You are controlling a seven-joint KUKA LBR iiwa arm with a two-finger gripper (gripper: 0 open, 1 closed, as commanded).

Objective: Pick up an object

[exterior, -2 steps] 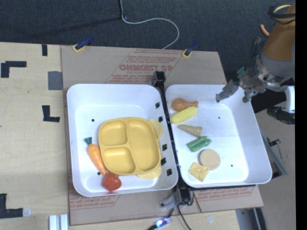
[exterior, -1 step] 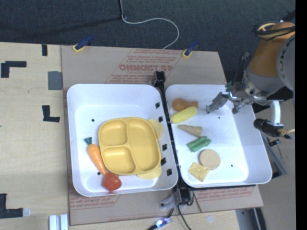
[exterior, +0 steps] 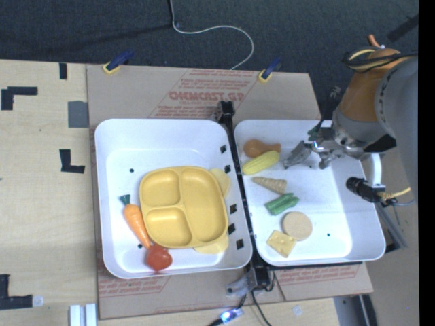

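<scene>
**Gripper hanging over the right bin, nothing in it**

So the arm (exterior: 370, 104) comes in from the right, and the gripper (exterior: 304, 153) sits low over the far part of the right bin (exterior: 340, 246). Its fingers look spread apart with nothing between them. Closest things to the tips are the corn cob (exterior: 261, 162), just to the left, and the brown drumstick (exterior: 259, 147) just beyond the corn on the far-left side of that bin.

Rest of the right bin, moving nearer: a tan cone-shaped piece (exterior: 270, 183), then a green pod (exterior: 281, 203) right beside it, then a round tan cracker (exterior: 297, 225), and a yellow cheese wedge (exterior: 281, 242) touching the cracker at the near edge.

The left bin (exterior: 115, 141) has a yellow divided plate (exterior: 183, 206) lying in the middle. An orange carrot (exterior: 136, 224) lies along the plate's left edge, and a red tomato-looking thing (exterior: 158, 257) sits at the carrot's near end.

Both bins rest on a cardboard sheet (exterior: 204, 94) on the worktop (exterior: 41, 182), with a white cable (exterior: 217, 32) looping at the far side.
</scene>
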